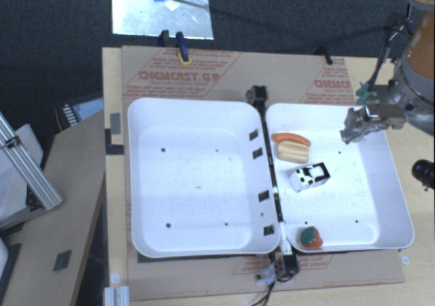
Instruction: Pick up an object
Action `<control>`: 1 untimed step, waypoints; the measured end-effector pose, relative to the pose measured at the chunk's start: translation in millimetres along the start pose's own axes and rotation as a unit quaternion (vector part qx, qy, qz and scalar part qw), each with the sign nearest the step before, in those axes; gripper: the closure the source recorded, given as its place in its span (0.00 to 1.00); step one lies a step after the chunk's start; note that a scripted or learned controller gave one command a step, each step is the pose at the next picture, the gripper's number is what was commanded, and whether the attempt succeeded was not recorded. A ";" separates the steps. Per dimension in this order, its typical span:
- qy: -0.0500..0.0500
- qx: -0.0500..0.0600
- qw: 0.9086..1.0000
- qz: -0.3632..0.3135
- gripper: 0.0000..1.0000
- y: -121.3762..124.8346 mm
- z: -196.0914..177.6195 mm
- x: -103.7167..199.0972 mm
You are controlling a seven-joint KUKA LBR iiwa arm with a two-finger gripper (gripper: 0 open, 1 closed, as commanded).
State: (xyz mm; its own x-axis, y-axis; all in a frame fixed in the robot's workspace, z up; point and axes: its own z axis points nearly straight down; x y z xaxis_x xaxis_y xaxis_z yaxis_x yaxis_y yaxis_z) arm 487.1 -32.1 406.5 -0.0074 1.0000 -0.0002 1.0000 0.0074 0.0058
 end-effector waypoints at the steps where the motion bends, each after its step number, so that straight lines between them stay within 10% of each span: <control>1: 0.000 -0.001 1.000 0.000 1.00 1.0 -9.5 -2.0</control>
State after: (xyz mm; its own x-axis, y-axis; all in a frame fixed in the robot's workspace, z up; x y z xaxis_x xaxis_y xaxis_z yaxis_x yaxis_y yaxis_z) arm 488.1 -34.1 416.0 -0.0078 1.0000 -0.0004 0.9999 0.0078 0.0081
